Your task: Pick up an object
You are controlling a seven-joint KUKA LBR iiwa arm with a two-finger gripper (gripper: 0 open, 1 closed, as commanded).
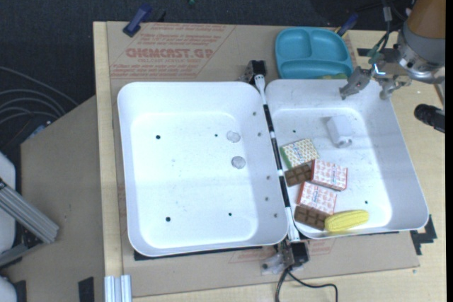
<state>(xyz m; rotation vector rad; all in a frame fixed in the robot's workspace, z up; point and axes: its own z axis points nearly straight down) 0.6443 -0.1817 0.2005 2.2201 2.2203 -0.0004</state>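
The gripper (369, 83) hangs over the top edge of the right bin (396, 152), near the blue tray (311, 53). Its two fingers are spread apart, and nothing is between them. Just below it in the bin lies a small white thing (338, 131), maybe a cup on its side; it is hard to tell. Lower down are little boxes (311, 180), close together, and a yellow corn (345, 221) at the bottom. The left bin (141, 173) has two small round spots (236, 150).
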